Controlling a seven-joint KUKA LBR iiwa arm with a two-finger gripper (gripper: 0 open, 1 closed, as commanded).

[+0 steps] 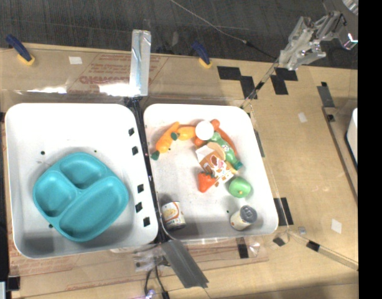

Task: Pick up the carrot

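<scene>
The carrot (165,139) is a small orange toy with a green tip. It lies slantwise in the upper left part of the right bin (191,226), close to the bin's left wall. An orange piece (186,131) lies just to its right. My gripper (298,50) hangs high at the upper right, outside both bins and well away from the carrot, over the brown bench.
Clustered to the carrot's right are a white-capped bottle (204,129), a green bottle (227,148), a small printed box (214,162), a red piece (206,182) and a green apple (239,187). Two cans (172,215) (244,217) stand near the front wall. The left bin holds a teal divided plate (81,195).
</scene>
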